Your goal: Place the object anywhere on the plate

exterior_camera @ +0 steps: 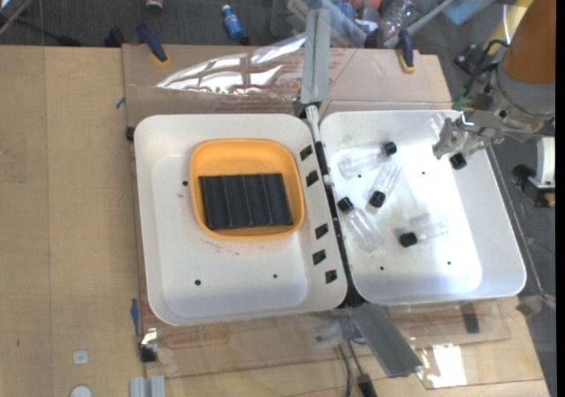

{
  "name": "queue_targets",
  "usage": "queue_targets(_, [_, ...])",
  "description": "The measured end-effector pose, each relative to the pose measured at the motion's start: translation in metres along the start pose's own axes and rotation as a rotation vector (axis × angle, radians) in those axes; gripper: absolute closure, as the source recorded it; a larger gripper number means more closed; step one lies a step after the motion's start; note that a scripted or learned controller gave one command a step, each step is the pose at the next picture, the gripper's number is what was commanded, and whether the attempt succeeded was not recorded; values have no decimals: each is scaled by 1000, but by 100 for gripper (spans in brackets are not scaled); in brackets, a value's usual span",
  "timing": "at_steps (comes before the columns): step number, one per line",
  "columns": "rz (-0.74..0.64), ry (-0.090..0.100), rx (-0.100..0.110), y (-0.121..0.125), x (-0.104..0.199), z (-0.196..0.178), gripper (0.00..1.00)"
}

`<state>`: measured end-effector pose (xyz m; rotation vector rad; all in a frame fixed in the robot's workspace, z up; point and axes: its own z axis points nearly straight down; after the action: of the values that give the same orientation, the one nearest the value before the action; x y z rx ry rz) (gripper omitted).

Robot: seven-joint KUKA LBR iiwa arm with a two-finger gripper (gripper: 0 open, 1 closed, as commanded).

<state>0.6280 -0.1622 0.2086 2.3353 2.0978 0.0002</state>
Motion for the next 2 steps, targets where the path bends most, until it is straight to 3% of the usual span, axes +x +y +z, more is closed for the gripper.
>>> queue_targets(1, [-152, 0, -4, 19, 22, -8, 100])
queue_targets(2, [-413, 0, -5, 36, 41, -23, 100])
